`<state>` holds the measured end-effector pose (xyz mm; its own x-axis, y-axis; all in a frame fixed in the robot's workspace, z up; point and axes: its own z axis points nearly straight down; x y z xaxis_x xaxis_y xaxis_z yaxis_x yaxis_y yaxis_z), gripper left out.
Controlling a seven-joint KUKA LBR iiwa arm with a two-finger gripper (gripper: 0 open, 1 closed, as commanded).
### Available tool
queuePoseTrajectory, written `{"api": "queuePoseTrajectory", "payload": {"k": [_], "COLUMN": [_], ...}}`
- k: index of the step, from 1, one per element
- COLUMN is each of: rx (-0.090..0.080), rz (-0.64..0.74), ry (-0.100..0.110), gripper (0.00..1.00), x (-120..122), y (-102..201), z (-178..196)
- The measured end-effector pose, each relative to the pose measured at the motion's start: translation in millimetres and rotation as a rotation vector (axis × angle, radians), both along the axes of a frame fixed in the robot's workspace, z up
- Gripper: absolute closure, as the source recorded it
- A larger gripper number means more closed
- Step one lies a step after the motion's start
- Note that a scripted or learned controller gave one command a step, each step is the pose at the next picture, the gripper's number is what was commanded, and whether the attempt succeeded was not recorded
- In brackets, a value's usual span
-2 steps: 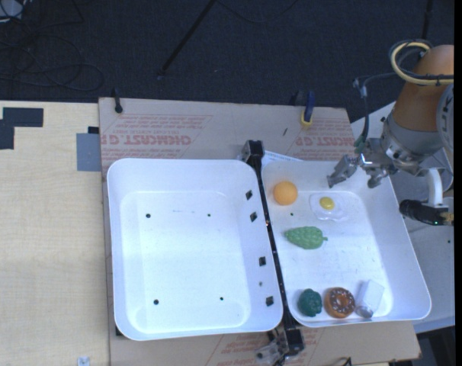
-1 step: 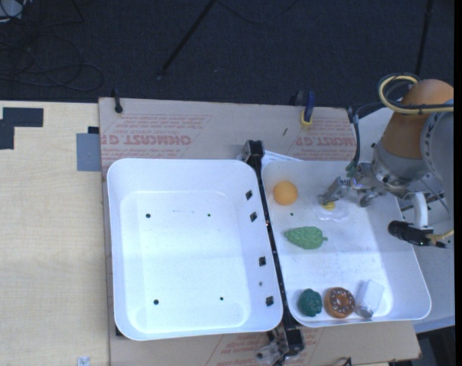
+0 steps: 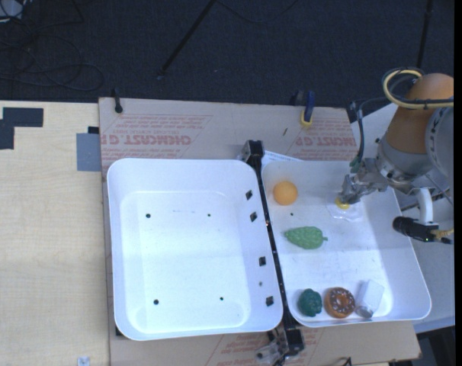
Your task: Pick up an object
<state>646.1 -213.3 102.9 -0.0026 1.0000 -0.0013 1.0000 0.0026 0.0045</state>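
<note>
At the lower right of the frame, along the right bin's [image 3: 414, 296] near wall, lie a dark green lump [image 3: 309, 302], a sprinkled donut [image 3: 339, 302] and a pale block [image 3: 370, 296]. Farther up rests a green leafy piece [image 3: 305, 237], then an orange ball [image 3: 285, 193]. At upper right, the gripper [image 3: 345, 198] pinches a small yellow object [image 3: 343, 202].

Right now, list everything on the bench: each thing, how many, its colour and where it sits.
bins: 2, white, side by side on the cardboard
ball: 1, orange, right bin, far left part
leafy toy: 1, green, right bin, middle
round lump: 1, dark green, right bin, near edge
doughnut: 1, brown, beside the lump
block: 1, white, right of the doughnut
small thing: 1, yellow, at the pincer tip
cardboard: 1, brown, under the bins
clamp: 1, blue and yellow, cardboard's far edge
arm: 1, grey and orange, right
pincer: 1, over the right bin
</note>
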Motion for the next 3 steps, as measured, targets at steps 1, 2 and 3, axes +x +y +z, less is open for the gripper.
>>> {"api": "queuePoseTrajectory", "payload": {"k": [1, 2, 3], "rx": [0.001, 0.002, 0.001], "rz": [0.0, -0.002, -0.001], "ry": [0.003, 0.008, 0.007], "gripper": [0.0, 0.0, 0.0], "x": [-1, -3, -3], "y": [0, 6, 14], "z": [-2, -16, -15]}}
